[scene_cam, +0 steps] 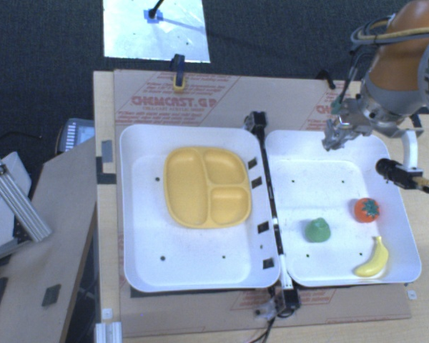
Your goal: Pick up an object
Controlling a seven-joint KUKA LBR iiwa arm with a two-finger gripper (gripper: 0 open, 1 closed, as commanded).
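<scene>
White bins sit side by side on a cardboard-topped bench: left bin [143, 263] w/ a yellow divided plate [206, 186] lying flat near its middle, right bin [322, 184] w/ three small items in its near-right part. Green piece [317, 229] sits approx mid-bin toward the near side; red tomato [366, 210] is to its right, near the right wall; yellow banana [372, 259] lies at the near-right corner, just below the tomato and apart from it. None of the three touch each other. Arm [404, 56], grey w/ orange band, comes in from the upper right. Gripper [336, 136] hangs over the far edge of the right bin, well apart from all three items, nothing seen between its fingers; can't tell if the claw is open or closed, too small and blurred at the tips. Black bar [264, 191] runs along the seam between the bins. Yellow clamp [179, 73] is at the far edge of the cardboard, w/ a shiny sheet [157, 20] on the dark floor beyond it.
</scene>
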